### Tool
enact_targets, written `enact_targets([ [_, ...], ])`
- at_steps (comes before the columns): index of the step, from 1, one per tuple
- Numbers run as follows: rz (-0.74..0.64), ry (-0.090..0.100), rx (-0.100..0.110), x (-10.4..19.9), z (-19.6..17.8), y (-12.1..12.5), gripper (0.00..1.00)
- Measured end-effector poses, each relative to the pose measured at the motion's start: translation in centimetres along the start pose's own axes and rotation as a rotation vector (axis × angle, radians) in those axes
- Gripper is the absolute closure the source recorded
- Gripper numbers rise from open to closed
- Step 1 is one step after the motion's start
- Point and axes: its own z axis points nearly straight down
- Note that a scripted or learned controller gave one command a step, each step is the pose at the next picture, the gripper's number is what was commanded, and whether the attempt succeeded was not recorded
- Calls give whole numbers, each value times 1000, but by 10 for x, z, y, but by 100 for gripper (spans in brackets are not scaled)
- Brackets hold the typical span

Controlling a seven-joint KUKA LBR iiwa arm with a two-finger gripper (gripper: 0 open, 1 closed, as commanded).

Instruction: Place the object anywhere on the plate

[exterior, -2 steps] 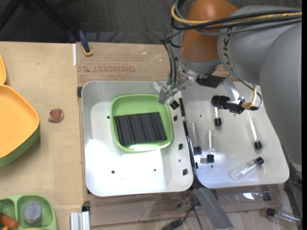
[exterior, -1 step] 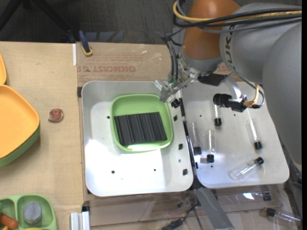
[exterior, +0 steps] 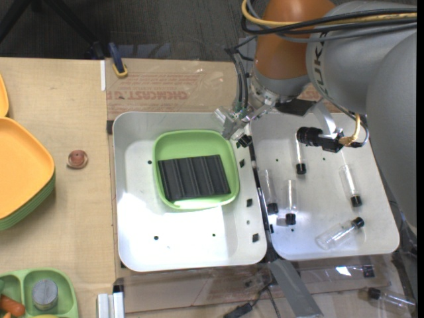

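Observation:
A green square plate [exterior: 167,148] lies in the left white bin [exterior: 132,230]. A dark grey ribbed slab [exterior: 195,177] rests flat on the plate, covering most of its middle. My gripper [exterior: 233,122] hangs at the plate's upper right corner, over the divide between the two bins. It is apart from the slab, and I see nothing in it. The grey arm with its orange band [exterior: 291,25] rises behind it at the upper right.
The right bin [exterior: 371,237] holds several clear tubes with black caps, such as one [exterior: 339,231] near its front edge. A stack of orange plates [exterior: 20,171] and a small brown knob [exterior: 77,158] sit on the bench at left. A green compartment tray [exterior: 33,290] is at the lower left.

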Motion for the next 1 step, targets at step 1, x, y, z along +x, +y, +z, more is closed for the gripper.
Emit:
enact_targets([
  [1, -60, 2, 0, 7, 17, 0, 100],
])
